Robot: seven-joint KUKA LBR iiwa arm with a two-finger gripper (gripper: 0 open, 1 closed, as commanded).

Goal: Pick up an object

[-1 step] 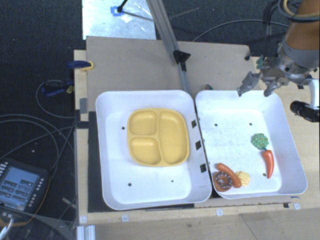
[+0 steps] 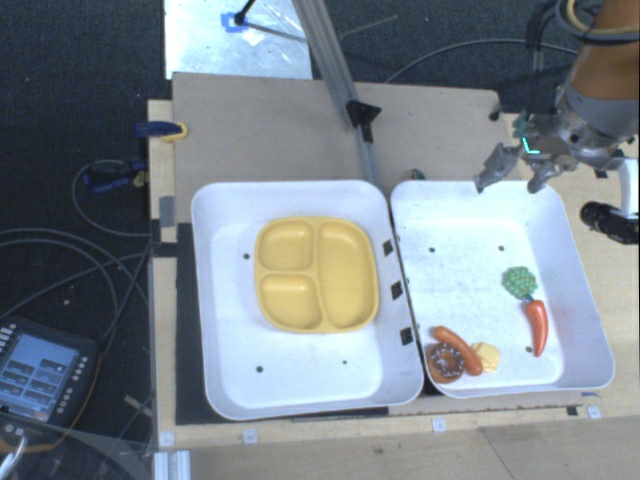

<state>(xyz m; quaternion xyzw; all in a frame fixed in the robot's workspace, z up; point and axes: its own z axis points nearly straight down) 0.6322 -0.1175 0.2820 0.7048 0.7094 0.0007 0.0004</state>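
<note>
My gripper hangs over the far edge of the right bin, its two fingers spread apart and open, with nothing between them. In that bin's near right part lies a toy carrot with a green leafy top. Near the bin's front edge sit a sausage, a chocolate doughnut and a small yellow piece, all touching or close together. All of these lie well in front of the gripper.
The left bin holds a yellow three-compartment plate. A slanted metal pole crosses the back of the bench. Cables and a handheld pendant lie on the floor at the left.
</note>
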